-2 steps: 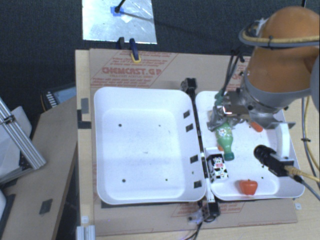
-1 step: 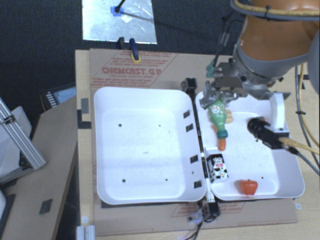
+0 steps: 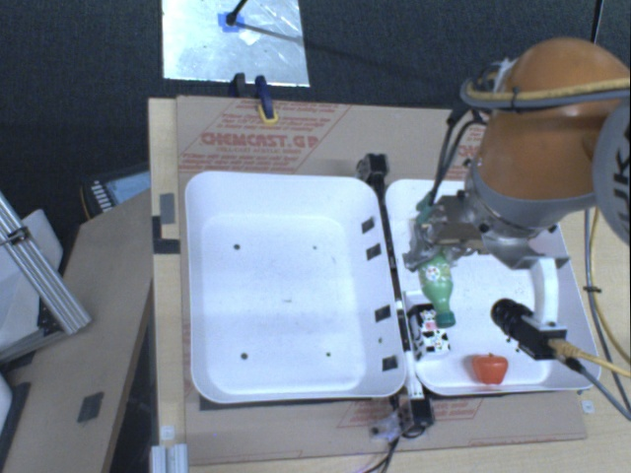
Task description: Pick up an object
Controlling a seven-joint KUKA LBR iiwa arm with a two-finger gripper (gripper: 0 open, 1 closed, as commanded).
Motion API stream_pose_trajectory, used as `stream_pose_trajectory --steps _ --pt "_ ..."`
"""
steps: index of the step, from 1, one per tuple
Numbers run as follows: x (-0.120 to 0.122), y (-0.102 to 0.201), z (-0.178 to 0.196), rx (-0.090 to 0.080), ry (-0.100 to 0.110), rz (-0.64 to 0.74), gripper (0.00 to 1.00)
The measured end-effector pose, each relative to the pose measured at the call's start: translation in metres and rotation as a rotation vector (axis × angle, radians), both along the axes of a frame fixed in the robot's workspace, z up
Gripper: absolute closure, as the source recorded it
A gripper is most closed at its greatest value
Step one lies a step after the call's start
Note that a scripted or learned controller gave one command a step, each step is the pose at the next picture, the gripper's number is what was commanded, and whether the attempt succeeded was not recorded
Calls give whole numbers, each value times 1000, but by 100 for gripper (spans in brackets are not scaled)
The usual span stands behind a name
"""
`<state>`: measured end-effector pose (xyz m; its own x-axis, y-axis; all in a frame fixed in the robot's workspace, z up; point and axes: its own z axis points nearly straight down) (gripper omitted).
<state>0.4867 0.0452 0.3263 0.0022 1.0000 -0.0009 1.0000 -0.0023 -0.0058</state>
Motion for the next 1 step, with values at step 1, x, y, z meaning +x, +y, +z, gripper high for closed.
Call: stream_pose_trajectory --steps 1 --pt "38 57 109 5 -21 12 100"
